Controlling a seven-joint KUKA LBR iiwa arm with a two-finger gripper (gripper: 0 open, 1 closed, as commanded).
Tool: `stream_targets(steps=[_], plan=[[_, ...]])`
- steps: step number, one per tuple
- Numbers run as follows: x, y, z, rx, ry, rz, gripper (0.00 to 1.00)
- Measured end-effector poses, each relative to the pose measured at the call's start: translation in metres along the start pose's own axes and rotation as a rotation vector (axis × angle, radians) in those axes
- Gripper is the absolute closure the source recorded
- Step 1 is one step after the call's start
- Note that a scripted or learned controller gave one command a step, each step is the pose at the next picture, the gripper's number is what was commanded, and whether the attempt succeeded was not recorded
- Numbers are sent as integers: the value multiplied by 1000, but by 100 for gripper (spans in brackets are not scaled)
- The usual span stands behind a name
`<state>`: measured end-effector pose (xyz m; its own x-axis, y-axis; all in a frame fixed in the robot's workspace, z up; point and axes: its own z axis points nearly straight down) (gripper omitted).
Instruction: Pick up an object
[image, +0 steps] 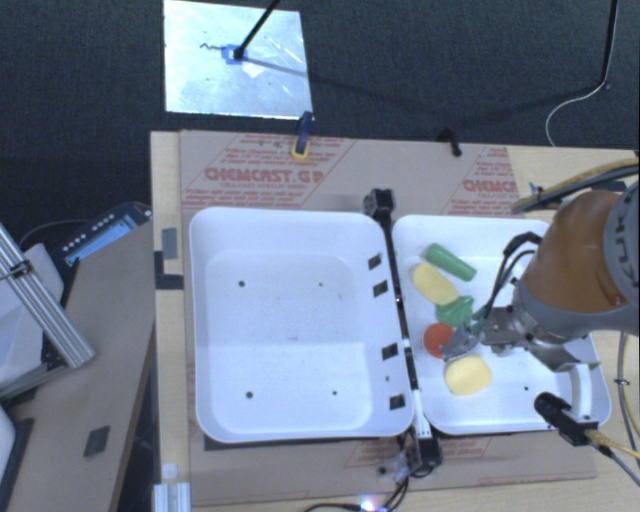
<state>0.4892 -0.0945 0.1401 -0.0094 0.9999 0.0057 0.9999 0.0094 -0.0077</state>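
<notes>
Bins sit side by side before you: the left shallow white plastic bin (290, 330) and the right shallow white plastic bin (520, 400), which holds a cluster of small objects. The grey arm with its orange band (585, 260) reaches in from the right, and its metal two-finger gripper (462, 343) hangs low over that cluster, just beside the round red object (436, 339) and touching or nearly touching the small dark green object (455, 310). Whether its claw is spread or pinching anything, you cannot tell. Nearby lie a pale yellow rounded lump (467, 376), a yellow oval object (434, 284) and a green elongated cylinder (451, 263). To grasp well, centre on one piece, probably the red one, away from its neighbours. That piece looks round, with no clear long axis; the green cylinder runs diagonally, upper left to lower right.
</notes>
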Motion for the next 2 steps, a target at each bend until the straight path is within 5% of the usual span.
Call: stream_targets(steps=[1, 2], plan=[[10, -1, 57, -13, -9, 8, 0], [9, 2, 43, -22, -11, 8, 100]])
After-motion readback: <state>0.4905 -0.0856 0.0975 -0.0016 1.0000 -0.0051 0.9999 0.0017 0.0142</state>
